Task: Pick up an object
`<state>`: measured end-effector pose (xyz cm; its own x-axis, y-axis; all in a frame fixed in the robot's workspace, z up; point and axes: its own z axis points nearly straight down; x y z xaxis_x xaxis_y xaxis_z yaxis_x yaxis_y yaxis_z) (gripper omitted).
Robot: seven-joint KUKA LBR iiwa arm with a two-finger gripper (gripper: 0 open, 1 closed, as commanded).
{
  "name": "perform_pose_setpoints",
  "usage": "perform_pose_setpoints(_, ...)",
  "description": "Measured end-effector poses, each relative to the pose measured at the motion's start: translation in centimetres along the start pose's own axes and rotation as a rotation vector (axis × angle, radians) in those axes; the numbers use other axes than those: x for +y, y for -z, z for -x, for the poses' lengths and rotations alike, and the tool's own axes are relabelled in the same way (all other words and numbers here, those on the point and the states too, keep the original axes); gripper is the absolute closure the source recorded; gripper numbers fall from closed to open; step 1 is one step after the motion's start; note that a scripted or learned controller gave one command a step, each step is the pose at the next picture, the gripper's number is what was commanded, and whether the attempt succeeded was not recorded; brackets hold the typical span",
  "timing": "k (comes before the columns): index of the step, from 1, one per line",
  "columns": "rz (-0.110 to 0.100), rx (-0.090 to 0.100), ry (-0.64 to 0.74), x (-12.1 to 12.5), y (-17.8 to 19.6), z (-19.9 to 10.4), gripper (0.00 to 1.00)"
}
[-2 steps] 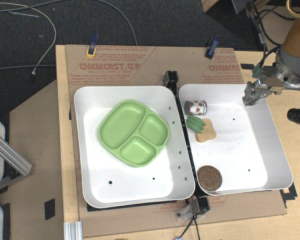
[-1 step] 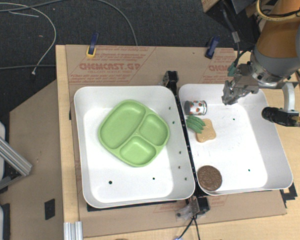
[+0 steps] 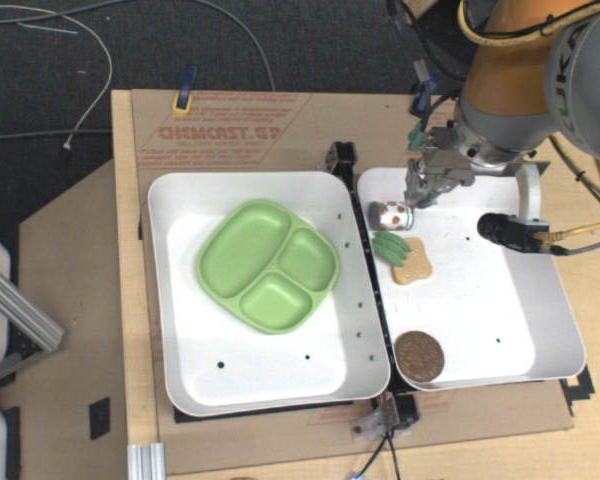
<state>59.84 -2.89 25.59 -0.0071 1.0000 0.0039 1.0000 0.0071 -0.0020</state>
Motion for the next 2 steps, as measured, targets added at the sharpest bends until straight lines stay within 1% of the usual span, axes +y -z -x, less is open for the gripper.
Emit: perform_pose_setpoints(2,0.004,-0.002,-0.001,1.7,-0.2,-10.0,1.00)
